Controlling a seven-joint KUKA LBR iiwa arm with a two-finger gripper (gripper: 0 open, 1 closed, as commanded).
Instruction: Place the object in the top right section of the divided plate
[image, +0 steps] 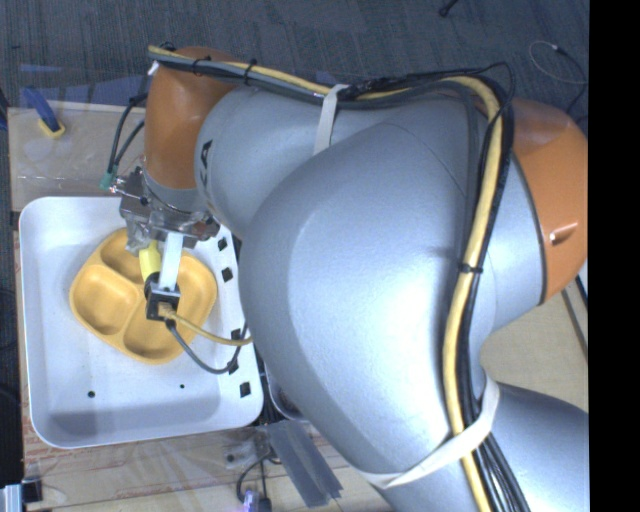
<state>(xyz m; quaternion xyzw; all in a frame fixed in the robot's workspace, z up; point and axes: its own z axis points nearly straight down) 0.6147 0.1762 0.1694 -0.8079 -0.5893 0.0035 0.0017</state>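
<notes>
a small yellow-green piece (148, 262) shows just below the gripper (150, 243), over the upper middle of the yellow plate (100, 300). it is too hidden to say if it is gripped or lying there, and i cannot tell if the gripper is wide or narrow. the plate, split into sections, lies in the upper left of the white bin (60, 410). the grey arm (380, 280) covers the right of the view, its orange band (172, 110) above the gripper. a blue and yellow thing (42, 112) lies on the bench (70, 160) at upper left.
</notes>
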